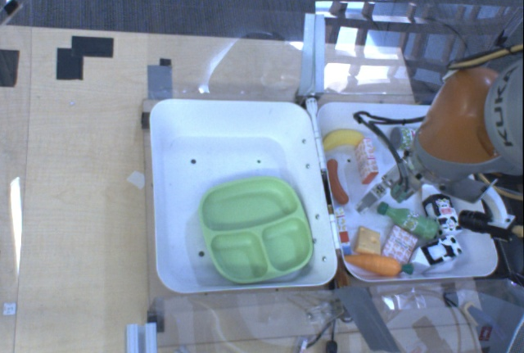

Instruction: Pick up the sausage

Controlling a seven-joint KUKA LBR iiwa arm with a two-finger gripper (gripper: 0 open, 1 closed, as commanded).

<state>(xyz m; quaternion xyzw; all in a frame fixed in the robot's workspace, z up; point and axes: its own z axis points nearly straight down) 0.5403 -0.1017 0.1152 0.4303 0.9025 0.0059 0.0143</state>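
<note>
Sausage [337,182] is the item to be picked, though the account runs from the largest thing down. Bench [74,179]: pale wood, carrying two shallow white bins side by side. Left bin [176,138]: holds a green divided tray [256,228] set toward its near right corner. Right bin [483,260]: crowded with toy groceries, evidently stocked as the picking source. Arm [461,126]: grey with an orange band, reaching in from the right and standing over the right bin's far right part, covering some contents. Hand [393,186]: low among the items in the middle of that bin; its state cannot be told from this angle, and nothing is seen held.

Contents, in descending size:
- Carrot [377,264], lying along the near edge.
- Green bottle [411,220], on its side near the hand.
- Banana [342,139], at the far left corner.
- The sausage: reddish, lying lengthwise just beside the bin's left wall, below the banana and apart from the hand, to the hand's left.

Judgement: pick not yet made; the wall leaves little room on that side.
</note>
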